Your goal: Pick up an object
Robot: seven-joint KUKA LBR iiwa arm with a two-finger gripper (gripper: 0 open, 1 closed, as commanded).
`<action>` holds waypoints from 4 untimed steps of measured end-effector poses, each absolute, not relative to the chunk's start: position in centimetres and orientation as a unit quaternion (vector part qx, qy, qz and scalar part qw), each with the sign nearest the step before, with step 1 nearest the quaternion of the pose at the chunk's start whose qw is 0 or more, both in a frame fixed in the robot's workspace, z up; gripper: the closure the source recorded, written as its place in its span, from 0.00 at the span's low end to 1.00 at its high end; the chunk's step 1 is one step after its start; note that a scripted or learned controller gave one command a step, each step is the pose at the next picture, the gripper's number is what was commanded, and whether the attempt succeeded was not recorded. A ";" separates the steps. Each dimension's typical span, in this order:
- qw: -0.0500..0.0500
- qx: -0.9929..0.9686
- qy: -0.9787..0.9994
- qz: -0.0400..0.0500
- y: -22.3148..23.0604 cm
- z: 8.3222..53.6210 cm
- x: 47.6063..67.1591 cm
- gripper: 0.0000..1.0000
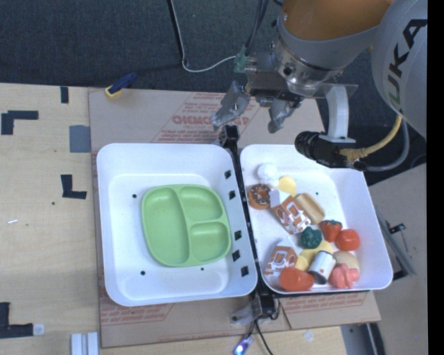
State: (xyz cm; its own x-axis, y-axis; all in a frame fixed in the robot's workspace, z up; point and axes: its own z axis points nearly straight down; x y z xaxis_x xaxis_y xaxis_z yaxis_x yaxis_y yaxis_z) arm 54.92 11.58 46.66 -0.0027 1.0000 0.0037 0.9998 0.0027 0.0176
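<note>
Operator, your gripper hangs above the far edge of the bench, over the cardboard sheet and just behind the divider where the two bins meet. Its two fingers stand spread apart, with nothing between them. The orange band of the arm sits at the top of the view, directly above the wrist.

The left bin carries one green divided plate, lying flat with its three compartments bare.

The right bin holds the pickable objects, all toy food and all well clear of the gripper. At the far end you have a white piece touching a yellow piece, with a brown ring doughnut just beside them near the divider. Toward the middle lie a striped packet and a tan bun, pressed together. Nearer you, a dark green piece, a red tomato and a small red-and-green item cluster tightly. Along the near wall sit a second striped packet, a red piece, a small can and a pink piece; the crowding there makes exact contacts hard to judge.

A blue-and-yellow item lies on the bench at the far left corner of the cardboard.
</note>
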 end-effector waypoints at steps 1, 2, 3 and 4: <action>0.000 0.706 0.708 -0.001 11.7 46.7 54.8 1.00; -0.003 0.709 0.705 -0.006 6.8 37.9 49.5 1.00; -0.002 0.710 0.704 -0.004 -0.7 31.3 50.2 1.00; -0.001 0.703 0.711 0.001 9.2 35.9 48.3 1.00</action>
State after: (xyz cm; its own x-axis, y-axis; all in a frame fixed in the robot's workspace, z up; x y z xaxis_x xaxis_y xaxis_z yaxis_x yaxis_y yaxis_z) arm 48.30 9.19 35.94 -0.0120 0.9999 0.0034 0.9999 0.0120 0.0008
